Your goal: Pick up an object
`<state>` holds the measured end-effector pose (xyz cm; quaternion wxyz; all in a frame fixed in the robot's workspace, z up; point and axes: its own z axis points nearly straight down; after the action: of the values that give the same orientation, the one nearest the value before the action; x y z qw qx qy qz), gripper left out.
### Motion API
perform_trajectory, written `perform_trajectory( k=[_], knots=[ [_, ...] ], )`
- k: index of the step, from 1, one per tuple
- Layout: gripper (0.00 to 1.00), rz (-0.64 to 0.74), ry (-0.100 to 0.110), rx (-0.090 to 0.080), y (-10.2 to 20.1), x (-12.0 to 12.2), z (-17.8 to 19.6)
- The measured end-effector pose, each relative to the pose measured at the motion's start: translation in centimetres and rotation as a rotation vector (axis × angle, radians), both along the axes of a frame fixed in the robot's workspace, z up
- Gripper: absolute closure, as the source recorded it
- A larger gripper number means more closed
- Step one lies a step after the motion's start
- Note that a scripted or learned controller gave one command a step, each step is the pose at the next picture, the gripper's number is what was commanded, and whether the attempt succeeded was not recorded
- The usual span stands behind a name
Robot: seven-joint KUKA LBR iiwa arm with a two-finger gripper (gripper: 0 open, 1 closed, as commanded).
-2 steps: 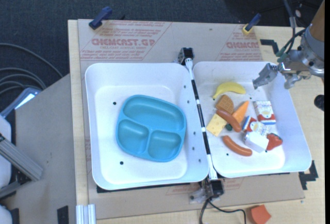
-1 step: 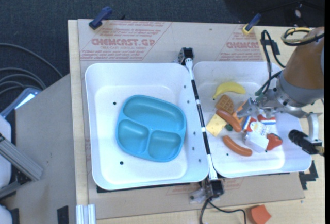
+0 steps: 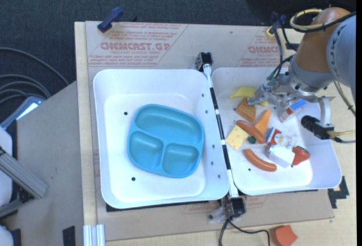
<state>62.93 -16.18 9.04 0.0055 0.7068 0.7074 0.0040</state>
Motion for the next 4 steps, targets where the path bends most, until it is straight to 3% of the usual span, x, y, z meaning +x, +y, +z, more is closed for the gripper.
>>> perform_trajectory(
  k=[1,2,3,4],
  knots=[
    [1.0,0.001,-0.001,0.003,0.2,0.1,1.0],
    [1.0,0.001,0.011,0.002,2.9,2.9,10.1],
    [0.0,0.0,0.013,0.002,2.9,2.8,10.0],
    [0.0,0.0,0.007,0.001,-0.7,-0.1,0.6]
  ],
)
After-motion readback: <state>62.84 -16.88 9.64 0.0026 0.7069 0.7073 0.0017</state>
